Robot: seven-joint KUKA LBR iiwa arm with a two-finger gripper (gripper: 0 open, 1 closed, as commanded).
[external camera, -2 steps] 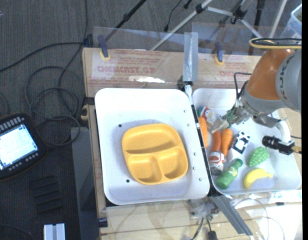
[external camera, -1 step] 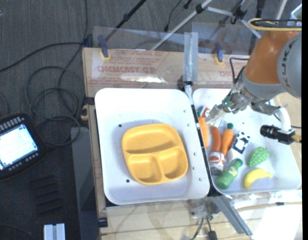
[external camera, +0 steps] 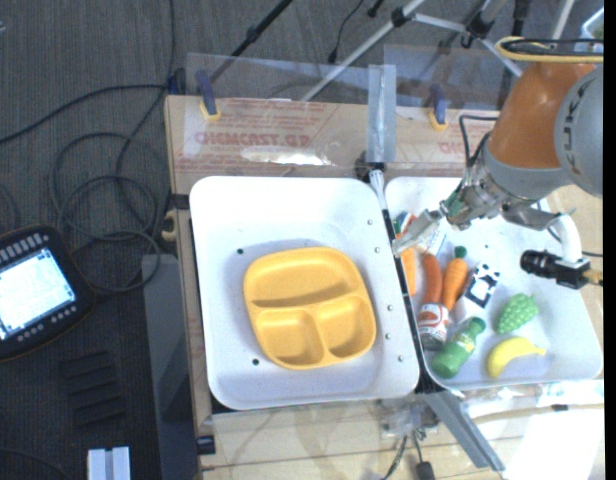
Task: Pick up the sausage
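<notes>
Claw hovers over the right bin near the sausage; grip state unclear.

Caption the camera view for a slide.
End effector poised over right bin of toy food; yellow tray in left bin.

A yellow tray lies in a white bin; beside it, orange carrots and a yellow banana.
</notes>
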